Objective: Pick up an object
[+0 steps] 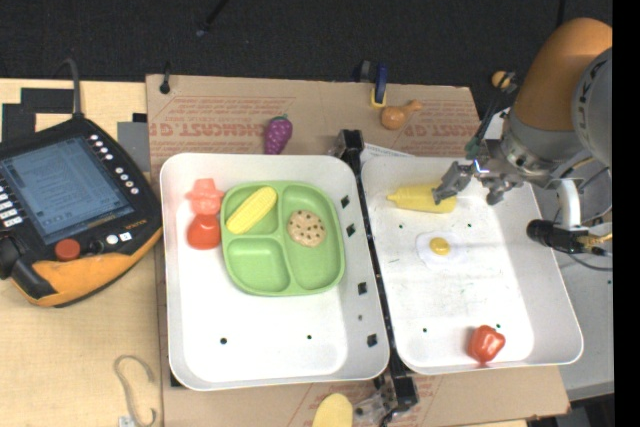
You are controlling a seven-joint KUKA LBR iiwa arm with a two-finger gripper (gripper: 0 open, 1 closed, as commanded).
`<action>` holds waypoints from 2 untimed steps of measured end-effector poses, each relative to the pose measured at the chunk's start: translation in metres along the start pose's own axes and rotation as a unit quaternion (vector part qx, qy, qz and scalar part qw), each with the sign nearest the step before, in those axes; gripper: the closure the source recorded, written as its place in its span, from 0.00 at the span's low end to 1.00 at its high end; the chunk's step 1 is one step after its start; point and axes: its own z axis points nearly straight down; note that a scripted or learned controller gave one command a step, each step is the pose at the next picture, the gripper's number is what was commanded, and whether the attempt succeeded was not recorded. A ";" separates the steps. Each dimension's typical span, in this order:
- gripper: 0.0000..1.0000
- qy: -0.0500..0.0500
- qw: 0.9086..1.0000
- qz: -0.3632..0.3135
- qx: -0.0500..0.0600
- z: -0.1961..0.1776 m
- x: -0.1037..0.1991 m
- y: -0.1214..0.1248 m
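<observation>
From above, the arm (560,105) reaches in from the right over the right bin (540,315). Its gripper (452,183) sits at the bin's far left part, right at the end of a yellow banana (415,200); I cannot tell whether the claw is open or closed, or gripping anything. Nearer the middle lies a fried egg (439,247), and a red pepper (486,343) rests near the front edge. In the left bin (260,345), a green tray (285,265) holds corn (250,209) and a cookie (306,228), with a red hydrant toy (204,215) just beside it.
</observation>
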 end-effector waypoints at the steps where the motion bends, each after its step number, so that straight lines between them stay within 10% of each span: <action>1: 0.00 0.000 1.000 -0.003 -0.001 0.044 0.005 0.005; 2: 0.00 0.000 1.000 -0.002 0.000 0.070 0.008 0.005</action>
